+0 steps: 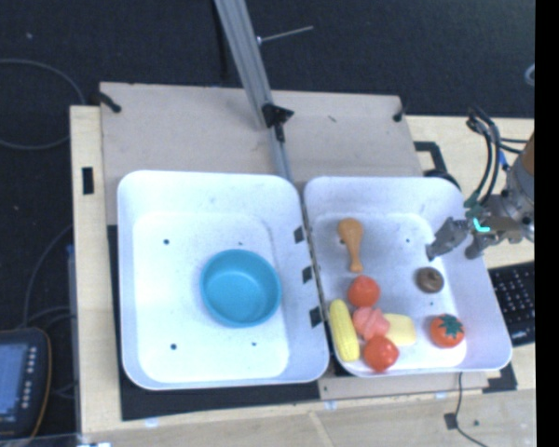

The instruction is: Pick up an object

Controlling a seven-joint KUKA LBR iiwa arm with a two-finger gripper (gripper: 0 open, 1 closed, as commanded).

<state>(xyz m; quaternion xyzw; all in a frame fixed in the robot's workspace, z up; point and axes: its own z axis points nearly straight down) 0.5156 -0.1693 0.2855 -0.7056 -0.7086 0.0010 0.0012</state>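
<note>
R bin (391,198): open floor from 10 to 1 o'clock; food crowds 5 to 7 o'clock w/ corn (344,331), tomatoes (363,292), pink piece (370,322) touching. Drumstick (352,243) stands apart near 10. Brown donut (430,279) at 3, just beside gripper (461,238). L bin (149,203): blue bowl (240,288) near ctr, open floor around it.

- Bowl (240,288) sits in the left bin (149,194)
- Right bin (382,194) holds drumstick (351,242) at the back; corn (343,330) front left; strawberry (446,331) front right; doughnut (430,279) behind it
</note>
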